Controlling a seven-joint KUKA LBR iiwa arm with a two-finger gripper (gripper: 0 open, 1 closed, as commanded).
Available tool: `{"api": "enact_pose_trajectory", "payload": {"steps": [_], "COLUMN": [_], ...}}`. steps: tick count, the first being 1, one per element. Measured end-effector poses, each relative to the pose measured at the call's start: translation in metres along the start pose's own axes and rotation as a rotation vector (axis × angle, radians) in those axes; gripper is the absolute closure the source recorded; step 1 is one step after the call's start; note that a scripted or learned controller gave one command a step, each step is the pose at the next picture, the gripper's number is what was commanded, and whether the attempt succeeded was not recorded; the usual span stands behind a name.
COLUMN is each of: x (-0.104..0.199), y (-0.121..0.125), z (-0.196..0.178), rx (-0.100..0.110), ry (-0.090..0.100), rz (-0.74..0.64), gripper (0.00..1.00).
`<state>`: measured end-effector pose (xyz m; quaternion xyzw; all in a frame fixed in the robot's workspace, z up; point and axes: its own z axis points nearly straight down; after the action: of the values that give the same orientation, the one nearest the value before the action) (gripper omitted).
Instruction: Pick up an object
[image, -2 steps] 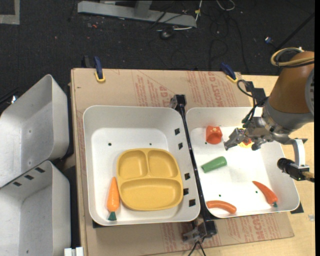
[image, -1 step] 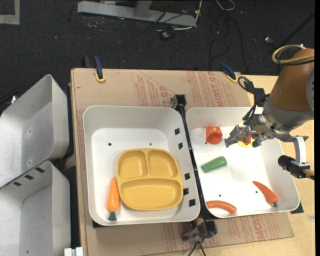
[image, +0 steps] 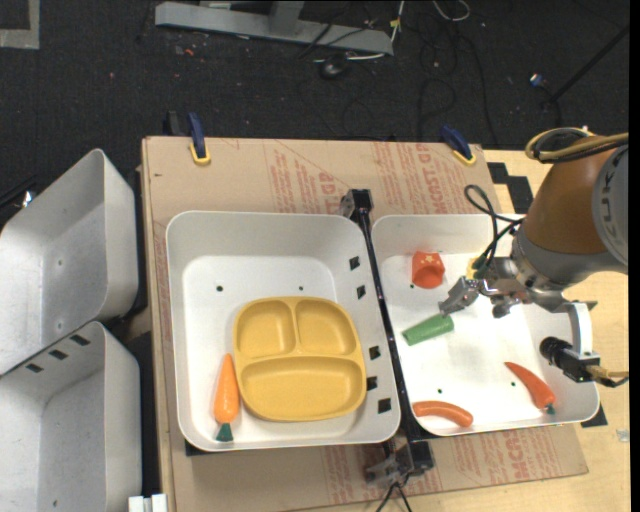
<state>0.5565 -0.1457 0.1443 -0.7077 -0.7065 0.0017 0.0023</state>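
Two white bins sit side by side on a brown tabletop (image: 300, 165).

The left bin (image: 190, 300) holds a yellow plate (image: 298, 357) with three parts. A toy carrot (image: 227, 392) lies just beside the plate, on its left. The carrot's green end points to the near edge of the bin.

The right bin (image: 450, 232) holds four small things. A little orange cup (image: 428, 269) lies on its side near the far part of the bin. A green stick (image: 428, 329) lies near the middle, tilted a bit. An orange sausage shape (image: 442, 411) lies by the near edge. A red-orange pepper (image: 530, 383) lies near the right corner, well apart from the green stick.

The arm (image: 572, 215) comes in from the right. It is grey with a wide orange band. Its gripper (image: 482, 297) hangs over the right bin, between the orange cup and the green stick. The fingers (image: 461, 297) are spread apart, and nothing is between them. One finger points down toward the right end of the green stick and is very near it. I cannot tell if it touches the stick.

All the toys lie on the floors of the bins. None of them is lifted.

Two more white bins (image: 65, 300) stand off to the left, past the tabletop.
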Motion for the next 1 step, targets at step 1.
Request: {"api": "enact_pose_trajectory", "payload": {"steps": [1], "x": [0.0002], "y": [0.0020], "z": [0.0496], "rx": [-0.010], "ry": [0.000], "rz": [0.001], "gripper": [0.00]}}
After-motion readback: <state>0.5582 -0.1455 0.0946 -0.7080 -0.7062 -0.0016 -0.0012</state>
